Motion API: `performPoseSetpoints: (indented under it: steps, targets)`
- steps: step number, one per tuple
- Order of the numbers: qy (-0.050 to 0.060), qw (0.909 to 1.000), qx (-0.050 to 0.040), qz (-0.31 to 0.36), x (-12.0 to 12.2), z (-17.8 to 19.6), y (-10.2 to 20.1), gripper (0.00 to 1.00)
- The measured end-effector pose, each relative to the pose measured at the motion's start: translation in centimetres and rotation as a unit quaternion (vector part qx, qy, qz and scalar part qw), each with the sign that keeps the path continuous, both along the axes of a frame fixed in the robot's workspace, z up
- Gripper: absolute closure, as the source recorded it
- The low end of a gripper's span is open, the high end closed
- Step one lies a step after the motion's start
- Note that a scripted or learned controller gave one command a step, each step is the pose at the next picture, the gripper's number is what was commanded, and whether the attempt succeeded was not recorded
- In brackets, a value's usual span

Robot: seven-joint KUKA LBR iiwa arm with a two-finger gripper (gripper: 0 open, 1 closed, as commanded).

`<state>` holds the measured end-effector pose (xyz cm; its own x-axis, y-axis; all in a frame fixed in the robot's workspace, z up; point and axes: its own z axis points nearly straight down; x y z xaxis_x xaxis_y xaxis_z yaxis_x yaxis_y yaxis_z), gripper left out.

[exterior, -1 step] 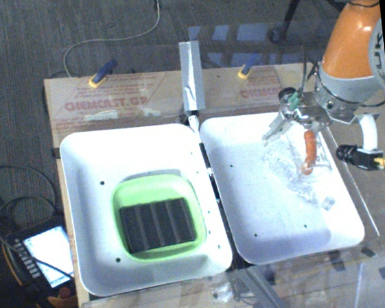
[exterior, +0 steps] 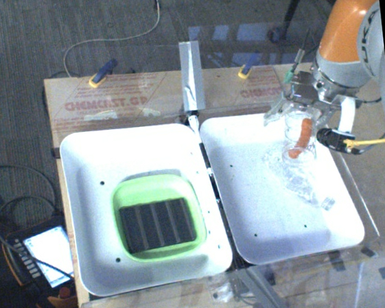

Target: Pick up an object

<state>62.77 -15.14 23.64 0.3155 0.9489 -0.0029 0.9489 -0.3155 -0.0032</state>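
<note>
My gripper (exterior: pixel 297 116) hangs over the far right corner of the right bin (exterior: pixel 254 212), below the arm's orange band. Directly under it is a small orange object (exterior: pixel 303 137), wrapped in or standing behind something clear. A crumpled clear plastic item (exterior: pixel 295 172) lies on the bin floor just below that, reaching toward the bin's right side. A small clear piece (exterior: pixel 327 203) lies near the right wall. Glare and the transparent plastic blur where the gripper ends and the objects begin.
The left bin (exterior: pixel 89 155) holds a light green tray (exterior: pixel 159 216) with a dark slatted insert. A metal divider (exterior: pixel 192 81) stands between the bins at the back. A yellow cable (exterior: pixel 371 142) runs off the wrist to the right.
</note>
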Motion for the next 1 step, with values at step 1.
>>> performPoseSetpoints:
  steps: [1]
  targets:
    - [0.001, 0.9973, 0.0010, 0.074, -0.57, -6.50, 1.99, 0.00]
